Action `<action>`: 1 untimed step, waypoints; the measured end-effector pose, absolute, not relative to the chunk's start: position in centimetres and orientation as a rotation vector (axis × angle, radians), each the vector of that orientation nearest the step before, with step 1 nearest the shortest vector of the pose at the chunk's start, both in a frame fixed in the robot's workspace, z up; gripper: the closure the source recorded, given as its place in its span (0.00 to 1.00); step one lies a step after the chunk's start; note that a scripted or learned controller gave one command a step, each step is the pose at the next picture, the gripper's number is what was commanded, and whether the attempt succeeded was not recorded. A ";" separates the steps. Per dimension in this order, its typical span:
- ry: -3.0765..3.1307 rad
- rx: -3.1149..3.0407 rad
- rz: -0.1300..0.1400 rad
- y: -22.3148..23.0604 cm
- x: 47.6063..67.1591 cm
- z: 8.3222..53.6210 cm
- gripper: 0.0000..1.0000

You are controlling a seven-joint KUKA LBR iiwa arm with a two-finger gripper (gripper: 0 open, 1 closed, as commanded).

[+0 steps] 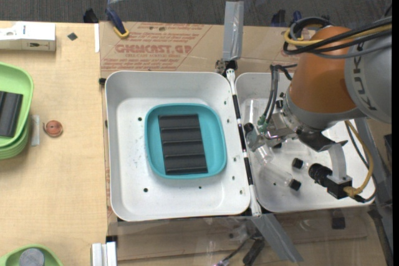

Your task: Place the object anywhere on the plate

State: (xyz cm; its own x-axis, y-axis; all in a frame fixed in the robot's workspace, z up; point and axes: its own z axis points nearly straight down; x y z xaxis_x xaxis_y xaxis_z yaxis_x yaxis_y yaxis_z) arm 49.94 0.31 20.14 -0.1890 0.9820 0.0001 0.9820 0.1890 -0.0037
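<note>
Black ribbed block lying flat in the middle of the teal plate, long axis running from near edge to far edge, far end leaning slightly left, ribs crosswise. Plate centred in the left white bin on the tabletop. Further right, the right white bin, with the tool low over its left part, under the orange band. Impossible to tell whether wide or narrow. Small dark pieces on that bin's floor near the tool.
</note>
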 end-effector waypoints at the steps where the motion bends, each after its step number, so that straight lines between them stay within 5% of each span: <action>1: -2.421 -1.999 0.004 0.3 49.9 20.2 0.00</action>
